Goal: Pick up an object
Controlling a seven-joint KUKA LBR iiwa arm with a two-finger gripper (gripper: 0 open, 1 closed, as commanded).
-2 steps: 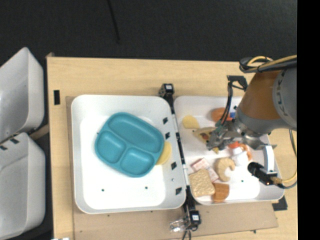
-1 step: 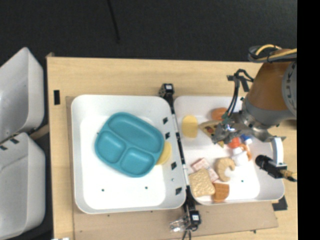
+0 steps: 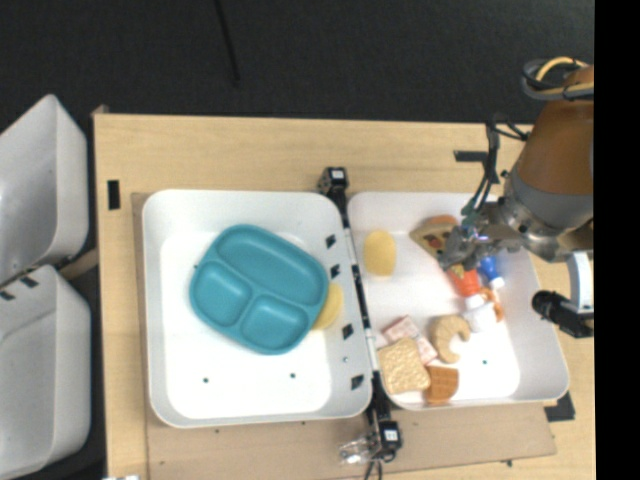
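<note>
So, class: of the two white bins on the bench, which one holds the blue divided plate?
The left bin holds the blue divided plate. The right bin has small food items instead, such as a cracker, with the gripper over it.

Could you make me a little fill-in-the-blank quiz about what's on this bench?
1. The blue divided plate lies in the ____ bin.
2. The yellow lemon-like piece sits in the ____ bin.
3. The claw hangs over the ____ bin.
4. The cracker lies near that bin's ____ edge.

Missing words: left; right; right; front
</note>
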